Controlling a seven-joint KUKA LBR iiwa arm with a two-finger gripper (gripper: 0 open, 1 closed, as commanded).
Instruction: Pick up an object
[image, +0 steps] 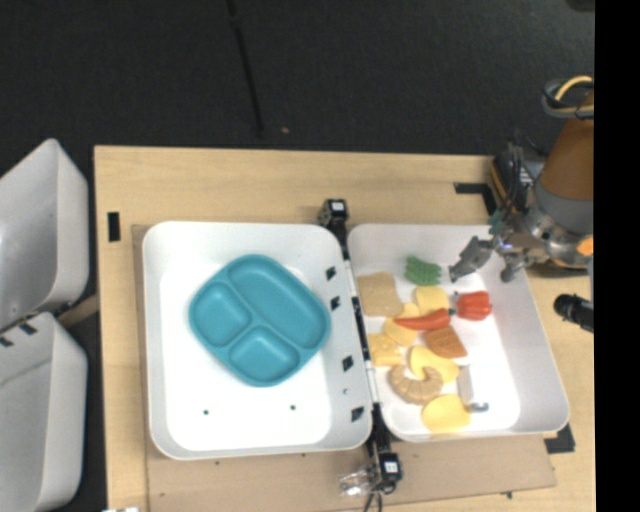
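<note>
Grey-armed gripper (490, 258) hovers, fingers spread and empty, over the right bin (530, 400), above its heap of toy food (425, 345) (approach stage); next comes descent onto one piece.

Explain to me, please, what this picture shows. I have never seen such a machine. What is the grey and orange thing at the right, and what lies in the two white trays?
One camera looks down at a slant on a wooden bench. The grey arm with an orange band is a robot reaching in from the right. Its two-finger gripper hangs open above the right shallow white bin and holds nothing. That bin contains small toy foods: a green leafy piece, a red pepper, a tan bread slice and several yellow and orange pieces. The left shallow white bin holds a blue plastic plate with three compartments.
</note>
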